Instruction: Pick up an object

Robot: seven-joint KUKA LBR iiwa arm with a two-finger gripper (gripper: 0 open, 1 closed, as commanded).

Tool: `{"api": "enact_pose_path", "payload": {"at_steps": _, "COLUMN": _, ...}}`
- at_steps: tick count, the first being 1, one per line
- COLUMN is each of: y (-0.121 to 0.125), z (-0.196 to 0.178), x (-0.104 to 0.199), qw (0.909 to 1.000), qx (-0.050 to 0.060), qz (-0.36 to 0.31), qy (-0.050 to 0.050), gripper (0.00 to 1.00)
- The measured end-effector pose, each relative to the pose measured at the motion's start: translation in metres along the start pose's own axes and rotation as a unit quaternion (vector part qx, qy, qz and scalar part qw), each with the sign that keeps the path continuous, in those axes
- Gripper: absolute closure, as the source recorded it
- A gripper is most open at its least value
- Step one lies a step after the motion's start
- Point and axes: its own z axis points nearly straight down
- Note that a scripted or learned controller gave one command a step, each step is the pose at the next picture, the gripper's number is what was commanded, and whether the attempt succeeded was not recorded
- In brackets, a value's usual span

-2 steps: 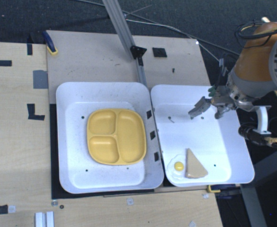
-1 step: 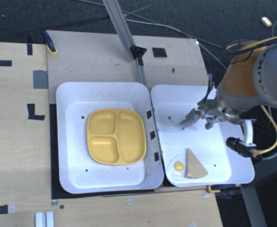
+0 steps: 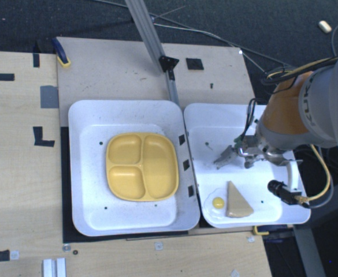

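Tool (image 3: pixel 225 157) spread wide, holding nothing, hovering at 11 o'clock from wedge (image 3: pixel 237 201) and ball (image 3: pixel 218 202); likely miss: closing short, grabbing air.

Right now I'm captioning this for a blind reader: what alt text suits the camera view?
A grey and orange robot arm reaches from the right over the right white bin, which holds a tan wedge and a small yellow ball. The left bin holds a yellow divided plate.

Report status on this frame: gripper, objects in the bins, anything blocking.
Gripper low over right bin, nothing between the jaws. Tan wedge and small yellow ball lie near bin's front edge, untouched. Yellow divided plate in left bin. Nothing blocking.
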Motion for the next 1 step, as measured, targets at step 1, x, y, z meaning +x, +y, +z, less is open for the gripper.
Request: {"api": "enact_pose_path", "payload": {"at_steps": 1, "y": 0.0008, "z": -0.012, "x": 0.0015, "qw": 1.0, "qx": -0.001, "qz": -0.001, "qy": 0.001, "gripper": 1.0}}
